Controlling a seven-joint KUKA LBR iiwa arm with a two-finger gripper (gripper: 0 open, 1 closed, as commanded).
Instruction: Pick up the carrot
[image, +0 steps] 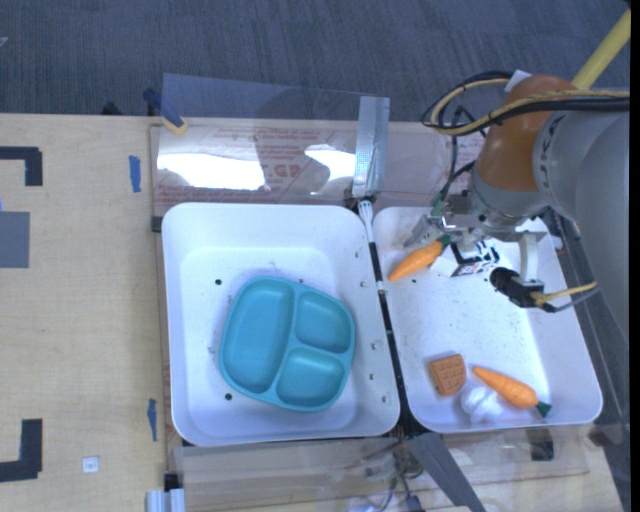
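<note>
An orange carrot (415, 260) lies tilted at the upper left of the right bin (570, 400), close to the divider between the bins. My gripper (450, 236) hangs right over the carrot's upper right end, and the gripper's body hides that end. A second carrot (508, 388), orange with a green tip, rests near the right bin's front edge, well away from the gripper.
A brown square cracker (448, 373) and a small white lump (482, 403) sit beside the second carrot. The left bin (190, 240) holds a blue divided plate (288, 343). Cables loop around the arm's wrist above the right bin.
</note>
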